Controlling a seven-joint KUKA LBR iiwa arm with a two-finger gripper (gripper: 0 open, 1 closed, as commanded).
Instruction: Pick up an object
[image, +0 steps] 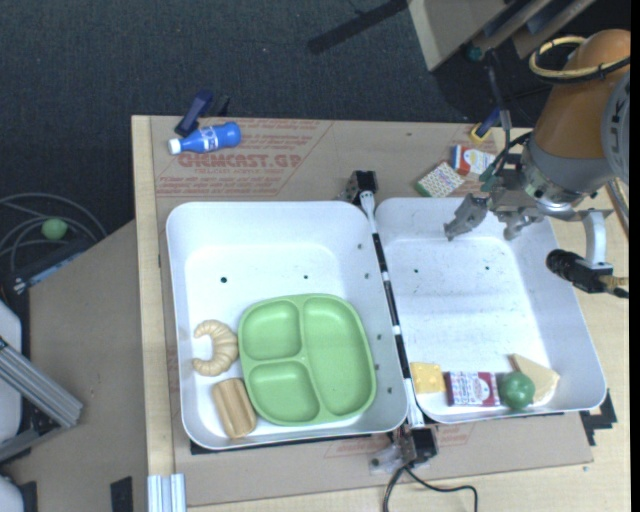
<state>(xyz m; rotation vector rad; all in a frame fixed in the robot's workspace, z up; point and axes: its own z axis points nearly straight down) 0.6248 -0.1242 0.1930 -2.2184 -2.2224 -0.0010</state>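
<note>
While my gripper (490, 222) hangs spread and empty over the right white bin (470, 290), far end, the small green plastic ball (517, 390) sits at its near edge: light, stiff, likely to roll, so I'd pinch across its middle.

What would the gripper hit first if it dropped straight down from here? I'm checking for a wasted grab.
Probably just the bare floor of the right bin. The gripper hangs open over its far end, while the food items sit along the near edge. Depth is hard to judge.
</note>
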